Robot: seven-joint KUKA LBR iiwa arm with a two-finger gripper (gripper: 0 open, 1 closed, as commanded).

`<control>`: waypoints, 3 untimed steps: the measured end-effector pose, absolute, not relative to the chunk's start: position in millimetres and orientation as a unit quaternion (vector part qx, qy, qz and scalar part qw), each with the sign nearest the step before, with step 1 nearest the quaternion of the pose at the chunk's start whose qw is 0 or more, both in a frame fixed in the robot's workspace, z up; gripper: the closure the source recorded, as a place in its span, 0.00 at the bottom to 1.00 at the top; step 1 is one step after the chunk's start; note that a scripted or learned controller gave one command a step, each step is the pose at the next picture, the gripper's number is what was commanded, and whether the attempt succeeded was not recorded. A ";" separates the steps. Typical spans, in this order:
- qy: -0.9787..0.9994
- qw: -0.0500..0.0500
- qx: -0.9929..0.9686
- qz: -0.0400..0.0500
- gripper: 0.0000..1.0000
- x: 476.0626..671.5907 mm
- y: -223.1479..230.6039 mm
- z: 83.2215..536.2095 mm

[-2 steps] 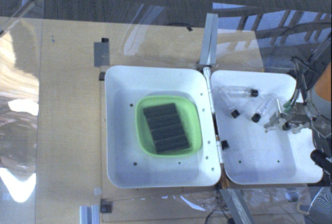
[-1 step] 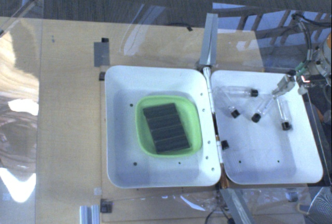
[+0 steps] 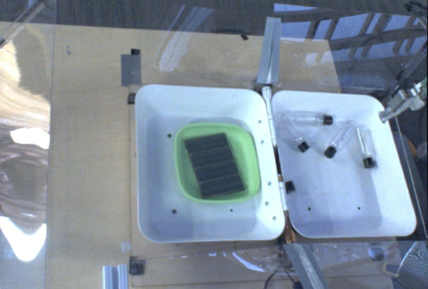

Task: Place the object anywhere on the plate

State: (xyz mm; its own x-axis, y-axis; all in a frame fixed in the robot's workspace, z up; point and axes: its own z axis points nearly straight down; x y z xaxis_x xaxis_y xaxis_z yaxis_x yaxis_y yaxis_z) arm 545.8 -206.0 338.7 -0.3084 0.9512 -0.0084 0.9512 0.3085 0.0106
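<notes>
Up at the right edge of the view, we are seeing the hand (image 3: 404,102) hanging just over the outer rim of the right bin (image 3: 348,214), pale and partly cut off by the frame, and we cannot tell how it is set; nothing is showing in its grip. Just inside that bin, in its upper half, four clear vials with black caps are lying on their sides: one vial (image 3: 365,145) is sitting nearest the hand, close to the right wall with its cap pointing down; a second vial (image 3: 338,140) is lying tilted beside it; a third vial (image 3: 292,134) is lying nearer the inner wall; and a fourth vial (image 3: 309,119) is resting along the top, its cap pointing right. They are lying near one another, and we cannot tell whether any are touching. Across the divide, the left bin (image 3: 154,167) is holding a green plate (image 3: 182,154), square with rounded corners, and a dark ribbed block (image 3: 214,165) is lying on the plate at a slight slant. Both bins are sitting side by side on the wooden surface (image 3: 80,147), with clear panels catching glare around them.
</notes>
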 end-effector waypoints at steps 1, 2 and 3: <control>0.808 0.005 0.589 0.001 0.00 488.5 -187.2 338.2; 0.821 0.004 0.571 0.001 0.00 488.9 -206.0 287.1; 0.810 0.004 0.586 0.001 0.00 488.9 -206.1 282.9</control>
